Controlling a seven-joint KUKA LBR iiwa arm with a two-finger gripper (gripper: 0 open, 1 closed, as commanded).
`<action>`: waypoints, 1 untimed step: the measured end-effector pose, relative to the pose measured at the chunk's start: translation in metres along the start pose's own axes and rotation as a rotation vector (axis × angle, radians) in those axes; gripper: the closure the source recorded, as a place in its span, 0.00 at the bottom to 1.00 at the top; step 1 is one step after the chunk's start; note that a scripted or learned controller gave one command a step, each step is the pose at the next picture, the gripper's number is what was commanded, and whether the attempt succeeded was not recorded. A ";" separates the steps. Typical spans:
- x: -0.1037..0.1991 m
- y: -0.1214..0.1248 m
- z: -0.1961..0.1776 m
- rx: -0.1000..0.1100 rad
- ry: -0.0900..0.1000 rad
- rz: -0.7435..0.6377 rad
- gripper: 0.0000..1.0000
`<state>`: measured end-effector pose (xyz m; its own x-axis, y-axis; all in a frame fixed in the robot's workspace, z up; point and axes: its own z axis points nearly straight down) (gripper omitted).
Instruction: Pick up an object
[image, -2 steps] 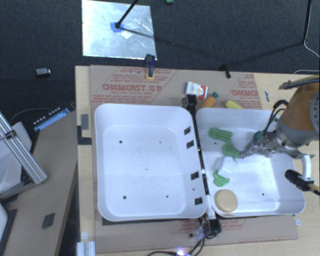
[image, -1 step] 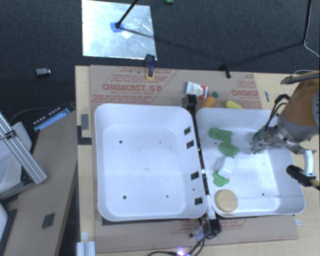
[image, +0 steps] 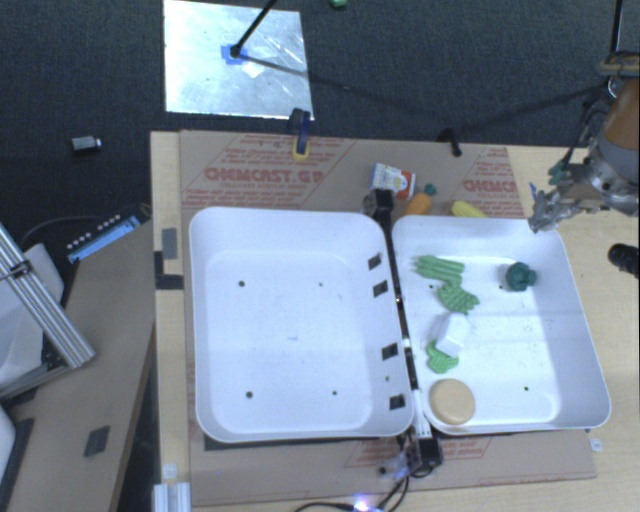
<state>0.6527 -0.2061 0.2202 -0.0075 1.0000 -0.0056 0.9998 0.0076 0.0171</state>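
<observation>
Hovering over the right bin's (image: 580, 330) smooth white rim, the metallic tool (image: 545, 218), grip state indiscernible, near a knobbly teal ball (image: 519, 276).

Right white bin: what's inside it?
The right white bin holds two green ridged pieces, a dark teal round object, a white block partly covering a green piece, and a tan disc.

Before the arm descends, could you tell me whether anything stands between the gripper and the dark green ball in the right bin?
Nothing visible does. The gripper hangs over the right bin's far right corner, and bare white floor lies between it and the dark green ball.
</observation>
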 end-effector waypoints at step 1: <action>-0.001 0.021 -0.181 -0.004 -0.002 0.001 1.00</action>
<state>0.6706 -0.2063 0.4017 -0.0063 1.0000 -0.0073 0.9998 0.0065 0.0214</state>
